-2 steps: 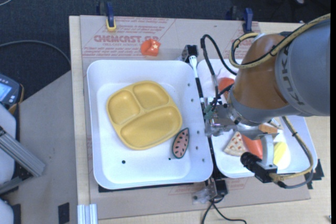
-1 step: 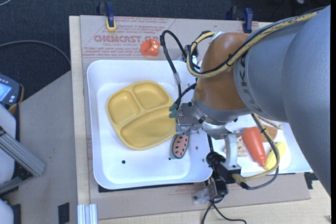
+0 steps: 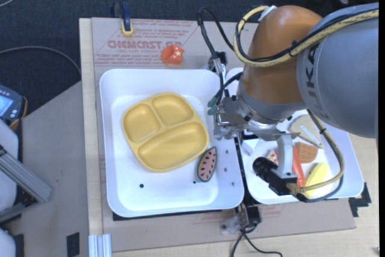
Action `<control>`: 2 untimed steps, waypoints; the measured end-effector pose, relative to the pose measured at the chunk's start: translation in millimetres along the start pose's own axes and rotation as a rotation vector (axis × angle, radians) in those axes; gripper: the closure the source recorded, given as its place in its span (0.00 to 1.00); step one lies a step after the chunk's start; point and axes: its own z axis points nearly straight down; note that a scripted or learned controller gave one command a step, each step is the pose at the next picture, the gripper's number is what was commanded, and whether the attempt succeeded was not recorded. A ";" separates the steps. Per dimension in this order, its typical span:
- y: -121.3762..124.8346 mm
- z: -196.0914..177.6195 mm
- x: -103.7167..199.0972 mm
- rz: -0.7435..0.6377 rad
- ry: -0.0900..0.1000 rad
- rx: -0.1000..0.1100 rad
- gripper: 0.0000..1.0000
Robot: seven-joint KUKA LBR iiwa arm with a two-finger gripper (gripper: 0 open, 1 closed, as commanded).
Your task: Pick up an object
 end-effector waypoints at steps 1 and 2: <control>1.5 -133.6 8.5 -0.002 0.002 -0.008 1.00; -2.4 -38.4 -36.3 0.008 -0.004 0.020 1.00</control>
